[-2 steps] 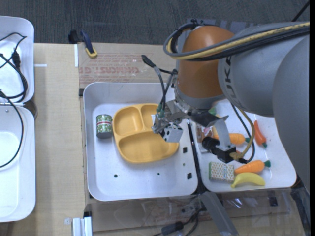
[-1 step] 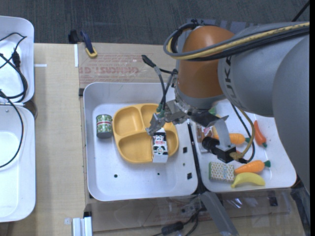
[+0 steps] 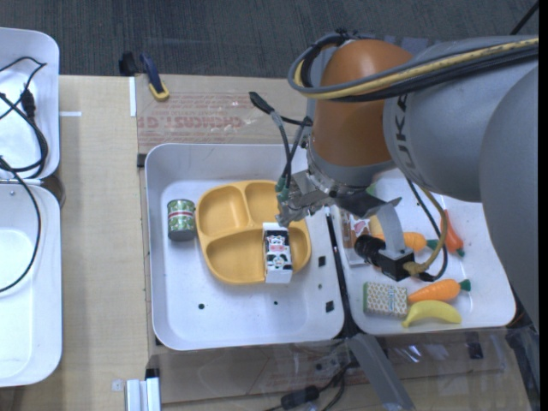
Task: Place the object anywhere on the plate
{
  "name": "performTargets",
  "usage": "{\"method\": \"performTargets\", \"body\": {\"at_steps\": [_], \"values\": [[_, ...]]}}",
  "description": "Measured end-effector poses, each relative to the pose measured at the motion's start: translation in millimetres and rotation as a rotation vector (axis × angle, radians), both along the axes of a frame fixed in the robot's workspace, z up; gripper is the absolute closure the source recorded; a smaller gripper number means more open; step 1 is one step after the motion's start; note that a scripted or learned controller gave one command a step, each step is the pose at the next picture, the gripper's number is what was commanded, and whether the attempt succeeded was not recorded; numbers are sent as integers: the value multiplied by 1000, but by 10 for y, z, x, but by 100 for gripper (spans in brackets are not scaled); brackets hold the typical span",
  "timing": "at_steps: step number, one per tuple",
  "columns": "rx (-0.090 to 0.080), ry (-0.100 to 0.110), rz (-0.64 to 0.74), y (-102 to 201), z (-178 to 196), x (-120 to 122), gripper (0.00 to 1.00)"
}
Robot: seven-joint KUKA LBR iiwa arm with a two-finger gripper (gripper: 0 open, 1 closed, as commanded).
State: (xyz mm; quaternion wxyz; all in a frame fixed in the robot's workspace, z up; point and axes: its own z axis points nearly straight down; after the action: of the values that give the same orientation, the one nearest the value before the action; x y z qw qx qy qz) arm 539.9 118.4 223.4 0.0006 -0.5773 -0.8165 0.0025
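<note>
A yellow divided plate (image 3: 233, 234) lies in the left of the two white bins (image 3: 171, 315). A small white carton with a cow print (image 3: 276, 253) rests on the plate's right edge, over its lower compartment. My gripper (image 3: 292, 202) hangs just above and behind the carton, over the plate's right rim, under the orange wrist band (image 3: 360, 101). The arm hides much of the gripper, and whether it touches the carton is unclear.
A small green can (image 3: 181, 219) stands left of the plate in the same bin. The right bin (image 3: 488, 311) holds a carrot (image 3: 437, 291), a banana (image 3: 431, 315), a small box (image 3: 385, 299) and other toy food. Cables run along the arm.
</note>
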Motion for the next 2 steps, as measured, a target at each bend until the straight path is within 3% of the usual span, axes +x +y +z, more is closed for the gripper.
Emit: {"method": "performTargets", "body": {"at_steps": [1,2], "values": [[1,-3,78,-5,176,236,100],[1,-4,186,575,716,1198,100]]}}
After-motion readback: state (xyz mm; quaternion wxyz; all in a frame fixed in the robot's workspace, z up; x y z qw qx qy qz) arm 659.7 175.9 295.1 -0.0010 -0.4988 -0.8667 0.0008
